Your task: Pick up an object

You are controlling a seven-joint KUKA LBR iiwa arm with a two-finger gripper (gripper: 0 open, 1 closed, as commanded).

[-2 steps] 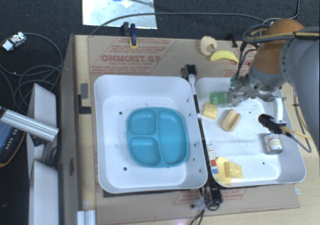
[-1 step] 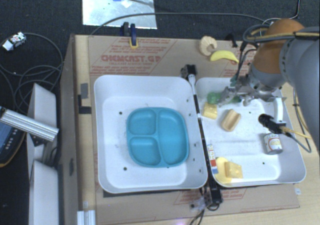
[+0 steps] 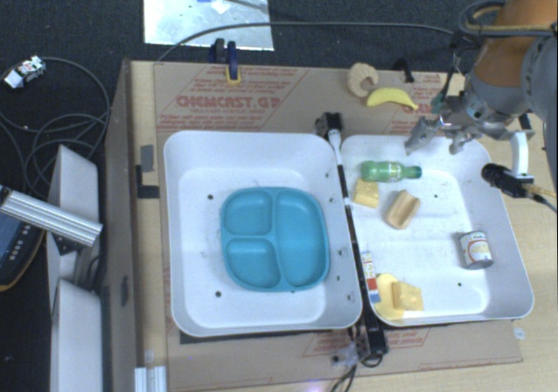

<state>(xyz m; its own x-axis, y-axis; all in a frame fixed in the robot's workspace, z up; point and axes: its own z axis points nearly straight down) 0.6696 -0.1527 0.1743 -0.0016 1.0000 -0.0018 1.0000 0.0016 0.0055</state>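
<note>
Green bottle (image 3: 390,172): clear green plastic, lying on its side near the far edge of the right bin (image 3: 506,238), cap end pointing right. It is the candidate closest to the hand and has free floor in front of and behind its long axis.
Other candidates, right bin: a yellow block (image 3: 367,194) just below the bottle; a tan bread-like piece (image 3: 402,209) beside it; a small can (image 3: 475,249) toward the right wall, apart from the rest; a second yellow piece (image 3: 403,296) against the near-left corner, judged harder to reach because of the two walls.
Hand (image 3: 436,137): above the far rim of the right bin, up and right of the bottle, nothing between its fingers. The two fingers appear spread apart, one to each side. It touches no object.
Arm (image 3: 510,42): enters from the right, orange band above the wrist, which keeps the bin floor unobstructed.
Left bin (image 3: 192,164): holds a blue divided plate (image 3: 275,238), centred.
Tabletop (image 3: 244,98): cardboard sheet under both bins; a banana (image 3: 391,98) and a pale ring-shaped item (image 3: 363,78) lie on it beyond the right bin, outside the working area.
Task status: judged not yet started; every object rests on a surface.
</note>
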